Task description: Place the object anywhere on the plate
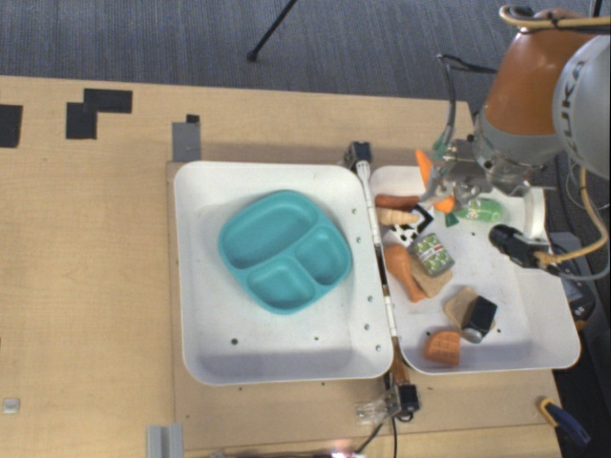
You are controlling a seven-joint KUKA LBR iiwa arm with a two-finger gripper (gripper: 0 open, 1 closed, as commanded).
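**A:** Your hand (456,181) is hanging over the far part of the right bin (549,337), under the grey wrist with the orange band. Whether it is released or clenched, you cannot tell from here; the wrist is covering it.

**B:** And the object I should take?

**A:** I am judging that it is still lying in the right bin. Just beside the hand you are seeing an orange carrot-shaped piece (425,165) and a pale green piece (477,210). Which one the hand is aiming at is not clear.

**B:** How am I doing this step well?

**A:** You are going down slowly and straight, because the things are lying close together. The sausage-shaped toy (397,200) and the black-and-white piece (412,229) are near, so a wide approach is probably pushing them. Most pieces look like smooth plastic, round and slippery; I think a grip across the narrow side is safer.

**B:** And the target?

**A:** The teal plate (284,249) is lying in the left bin (205,351), well apart. It is smooth, with three shallow compartments and raised ribs; any compartment is serving.
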